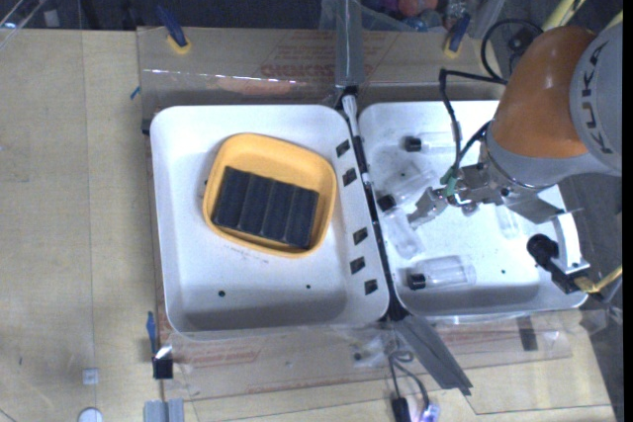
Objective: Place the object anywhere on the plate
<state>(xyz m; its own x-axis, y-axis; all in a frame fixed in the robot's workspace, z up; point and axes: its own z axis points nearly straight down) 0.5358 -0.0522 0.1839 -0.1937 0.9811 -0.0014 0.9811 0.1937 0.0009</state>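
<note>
Nearest us, the grey arm's pincer hung over the right white bin; we couldn't tell its state. A black ridged rectangular block lay on the yellow square plate.

Grey KUKA arm with orange band, at 3 o'clock: dark capital letters "KU" readable on pale casing near right edge, remainder of word cut off by frame. Faint reddish print on cardboard strip toward 12 o'clock, behind bins: too blurred to read.
</note>
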